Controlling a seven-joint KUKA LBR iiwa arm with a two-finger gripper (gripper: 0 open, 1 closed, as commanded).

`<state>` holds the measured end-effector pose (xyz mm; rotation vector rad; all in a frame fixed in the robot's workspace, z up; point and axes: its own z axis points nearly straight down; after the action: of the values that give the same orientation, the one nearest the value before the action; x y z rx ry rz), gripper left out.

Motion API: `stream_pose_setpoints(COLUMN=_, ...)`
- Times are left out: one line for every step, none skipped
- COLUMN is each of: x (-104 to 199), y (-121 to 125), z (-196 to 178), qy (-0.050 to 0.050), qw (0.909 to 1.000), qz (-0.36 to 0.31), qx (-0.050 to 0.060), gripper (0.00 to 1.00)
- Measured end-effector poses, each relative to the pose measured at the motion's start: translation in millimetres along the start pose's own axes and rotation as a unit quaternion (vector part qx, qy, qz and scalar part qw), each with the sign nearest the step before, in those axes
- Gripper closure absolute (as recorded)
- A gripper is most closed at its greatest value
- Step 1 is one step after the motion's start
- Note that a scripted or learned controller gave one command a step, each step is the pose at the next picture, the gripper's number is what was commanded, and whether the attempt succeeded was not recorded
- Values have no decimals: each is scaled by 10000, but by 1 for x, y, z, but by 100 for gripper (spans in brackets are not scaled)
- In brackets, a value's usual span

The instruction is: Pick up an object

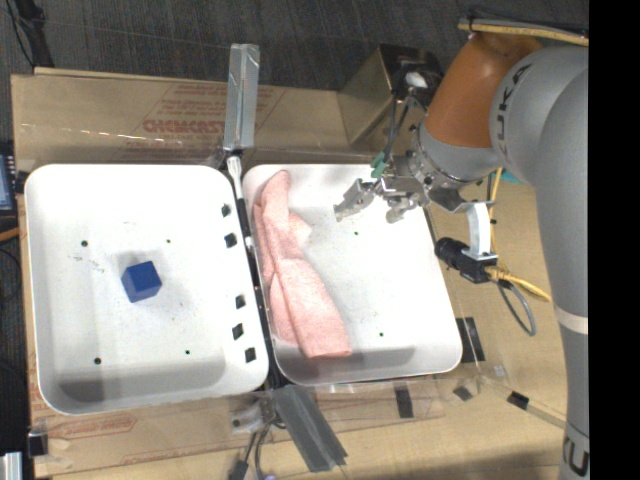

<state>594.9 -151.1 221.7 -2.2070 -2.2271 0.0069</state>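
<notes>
A pink cloth (pixel 292 268) lies crumpled along the left side of the right bin (pixel 410 298), running from the far wall to near the front. A small blue cube (pixel 141 280) sits in the left bin (pixel 60 218), left of its middle. My gripper (pixel 374 204) hangs over the far part of the right bin, to the right of the cloth and apart from it. Its two fingers are spread, and nothing is between them.
A grey metal bar (pixel 241 103) stands at the far end of the divide between the bins. Black clips (pixel 240 268) line the divide. Brown cardboard (pixel 130 108) lies behind the bins. The arm's grey body (pixel 540 168) fills the right side.
</notes>
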Motion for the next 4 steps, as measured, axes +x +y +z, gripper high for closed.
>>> stream_pose_setpoints(x=35, y=-1, z=108, qy=-1, qw=9988, qz=484, qx=8, gripper=0)
stream_pose_setpoints(x=50, y=10, z=129, qy=-1, qw=10000, qz=-6, qx=-20, gripper=0)
stream_pose_setpoints(x=-25, y=64, z=127, qy=-10, qw=9999, qz=-111, qx=-44, gripper=0)
stream_pose_setpoints(x=34, y=60, z=129, qy=-5, qw=9899, qz=-1418, qx=-25, gripper=0)
